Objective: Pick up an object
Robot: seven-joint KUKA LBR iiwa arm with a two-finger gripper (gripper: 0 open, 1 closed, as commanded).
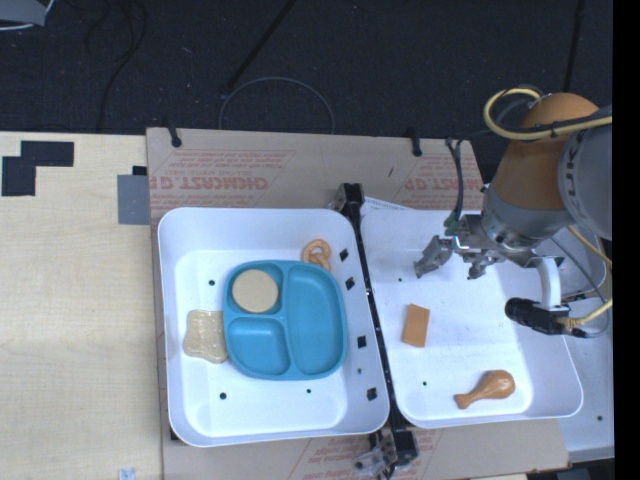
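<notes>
Camera view: tool (452, 262) spread apart, empty, upper part of right bin (560, 393). Nothing grasped yet. Orange block (416, 325) and drumstick (487, 389) below remain unpicked.

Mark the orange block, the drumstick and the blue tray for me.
orange block (416, 325), camera view, middle of its top face.
drumstick (492, 385), camera view, its thick end.
blue tray (312, 320), camera view, floor of its large right compartment.
</notes>
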